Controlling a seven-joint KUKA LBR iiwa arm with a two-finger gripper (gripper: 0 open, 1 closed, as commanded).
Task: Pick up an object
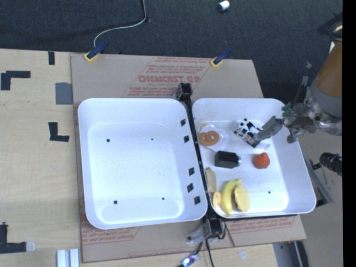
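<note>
In the right bin (pixel 295 166) lie a black-and-white spotted toy (pixel 246 129), an orange ring (pixel 209 137), a black block (pixel 227 159), an orange-red ball (pixel 261 160), a yellow banana (pixel 233 197) and a tan stick (pixel 210 179). My gripper (pixel 273 138) reaches in over the bin's right rim, above its upper right part. It stands open. One grey finger (pixel 265 131) slants down-left, its tip right beside the spotted toy; the other finger (pixel 291 136) is near the rim. I see nothing between them. The ball lies just below the gap.
The left bin (pixel 94 149) adjoins the right one along a black divider with clips (pixel 191 149). Both stand on a cardboard sheet (pixel 161 77) held by yellow and blue clamps. A cable (pixel 128 24) runs across the dark floor behind.
</note>
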